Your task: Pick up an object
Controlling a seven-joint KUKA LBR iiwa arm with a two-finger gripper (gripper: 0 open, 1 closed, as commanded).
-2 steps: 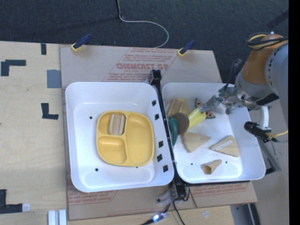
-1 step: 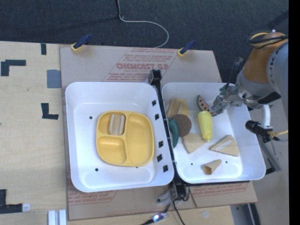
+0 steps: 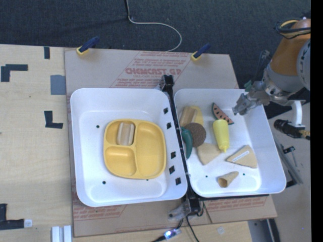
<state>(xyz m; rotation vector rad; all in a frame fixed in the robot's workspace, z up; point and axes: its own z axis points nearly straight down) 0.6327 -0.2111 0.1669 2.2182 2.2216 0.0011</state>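
The toy food sits in the right bin point(image 3: 262, 185): yellow mustard bottle point(image 3: 221, 134), watermelon slice point(image 3: 221, 113), cheese wedge point(image 3: 243, 157), cone point(image 3: 228, 178). Gripper point(image 3: 241, 106) hovers by the bin's upper right rim, just beside the watermelon; honestly can't tell its state. Yellow tray point(image 3: 135, 149) lies in the left bin point(image 3: 86, 135).

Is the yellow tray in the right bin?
No, the yellow tray lies in the left bin, while the right bin holds the loose toy food pieces.

The arm point(image 3: 295, 49) runs off the right edge; tool point(image 3: 241, 106) fingers too small to tell.
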